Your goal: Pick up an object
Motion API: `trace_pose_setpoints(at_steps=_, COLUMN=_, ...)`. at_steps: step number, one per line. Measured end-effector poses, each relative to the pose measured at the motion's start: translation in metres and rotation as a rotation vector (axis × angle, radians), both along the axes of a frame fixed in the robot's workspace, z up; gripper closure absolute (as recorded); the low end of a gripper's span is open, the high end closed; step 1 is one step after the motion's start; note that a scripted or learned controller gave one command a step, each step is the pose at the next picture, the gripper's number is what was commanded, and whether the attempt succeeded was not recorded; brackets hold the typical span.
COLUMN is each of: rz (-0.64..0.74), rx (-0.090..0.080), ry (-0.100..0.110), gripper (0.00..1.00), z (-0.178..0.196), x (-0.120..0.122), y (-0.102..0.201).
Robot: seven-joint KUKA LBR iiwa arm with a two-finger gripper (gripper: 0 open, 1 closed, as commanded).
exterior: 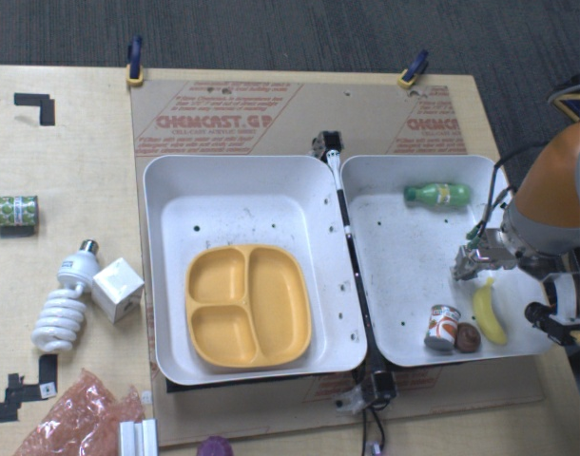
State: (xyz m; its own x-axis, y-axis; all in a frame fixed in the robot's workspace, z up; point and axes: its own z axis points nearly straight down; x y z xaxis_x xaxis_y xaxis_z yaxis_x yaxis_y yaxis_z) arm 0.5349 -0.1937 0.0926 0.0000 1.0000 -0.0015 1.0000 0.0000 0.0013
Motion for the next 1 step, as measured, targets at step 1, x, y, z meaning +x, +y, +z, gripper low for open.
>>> trace_pose_setpoints(at_steps=1, rz=0.003, rx=0.0, ry=0.0, gripper=1.0, z=0.0004, x=0.0552, y=-0.0285)
